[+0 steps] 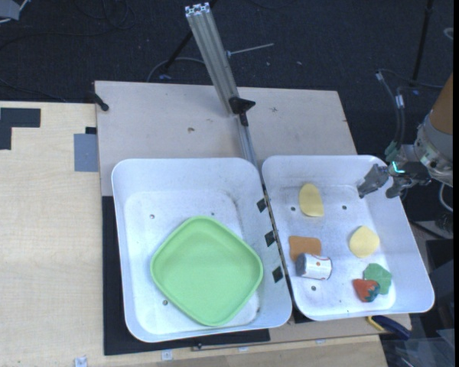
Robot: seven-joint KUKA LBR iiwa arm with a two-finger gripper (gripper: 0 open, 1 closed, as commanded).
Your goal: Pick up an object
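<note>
A: Here's the view from above the table (176, 121), two white bins side by side. The arm (436, 140) comes in from the right, and its pincer (384, 182) hangs over the upper right corner of the right bin (336, 174).

B: What are the fingers doing?

A: Two dark fingers, spread apart, one pointing left over the bin's rim, the other just beside it toward the arm. Nothing sits between them. The pincer is parted and bare.

B: And the things to pick from?

A: All in the right bin. Nearest the pincer, a pale yellow oval piece (311, 200) near the top, left of the fingers and apart from them. Below the pincer, toward the right wall, a rounder yellow lump (364, 241). In the middle, an orange block (304, 245), with a small white cylinder (316, 266) touching its lower edge, lying on its side. Down at the lower right, a red and green toy (372, 282); I can't tell what it is.

B: The left bin?

A: The left bin (138, 182) holds a light green plate (206, 271), squarish with rounded corners, lying flat in its lower half.

B: Anything behind?

A: A metal rail (214, 60) slants down from the top toward the gap between the bins.
</note>
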